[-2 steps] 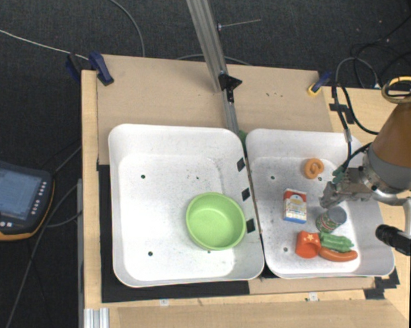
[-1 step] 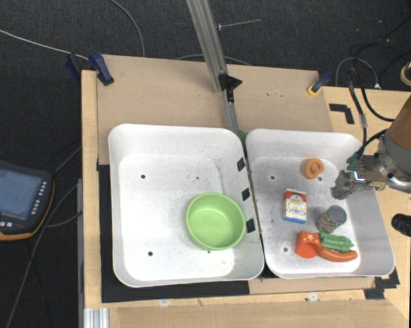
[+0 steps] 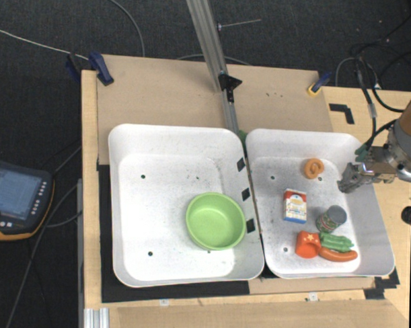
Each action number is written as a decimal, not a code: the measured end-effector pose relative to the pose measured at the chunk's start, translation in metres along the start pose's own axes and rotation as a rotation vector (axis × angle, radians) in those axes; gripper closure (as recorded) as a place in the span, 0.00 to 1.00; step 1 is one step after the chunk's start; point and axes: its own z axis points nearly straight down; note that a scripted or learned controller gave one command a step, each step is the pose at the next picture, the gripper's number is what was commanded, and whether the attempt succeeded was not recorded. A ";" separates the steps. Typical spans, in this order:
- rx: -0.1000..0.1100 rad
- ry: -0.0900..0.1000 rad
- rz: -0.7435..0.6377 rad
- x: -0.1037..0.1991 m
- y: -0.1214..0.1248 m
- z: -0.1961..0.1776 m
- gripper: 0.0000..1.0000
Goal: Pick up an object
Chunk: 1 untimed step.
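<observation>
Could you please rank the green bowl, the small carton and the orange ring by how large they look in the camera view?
1. Green bowl, clearly the largest.
2. Small carton.
3. Orange ring, the smallest.

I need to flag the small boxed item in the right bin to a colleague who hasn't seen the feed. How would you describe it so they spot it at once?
Start at the right bin, the one nearer the end effector. Near its middle lies a small carton, below the orange ring and left of the grey can. It is the only rectangular item there: white with a red top edge and blue print.
</observation>
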 end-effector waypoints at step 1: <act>0.003 0.002 -0.004 0.046 0.017 0.011 1.00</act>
